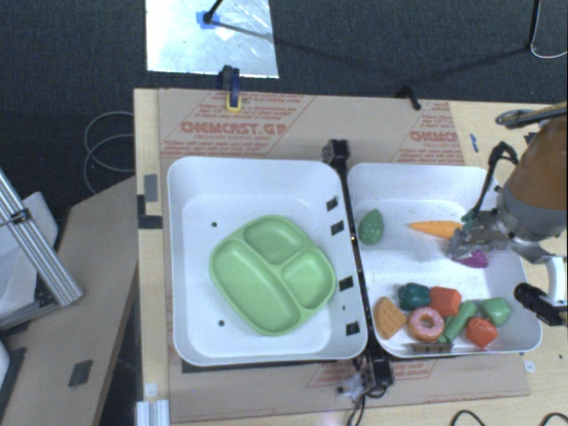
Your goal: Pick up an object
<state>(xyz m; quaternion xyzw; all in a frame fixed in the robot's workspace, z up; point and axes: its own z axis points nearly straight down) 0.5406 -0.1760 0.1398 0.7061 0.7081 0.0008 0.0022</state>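
Down in the right bin [510, 278], the gripper [468, 238] sits low over a purple toy [473, 258]; whether its jaws are spread, I cannot tell. An orange carrot [435, 229] lies just beside the gripper.

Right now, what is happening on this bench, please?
A robot arm reaches into the right bin from the right. Its gripper is low over a purple toy, beside the carrot; I cannot tell if it holds anything. More toy foods, among them a donut, lie along the near edge of that bin. The left bin holds a green tray.
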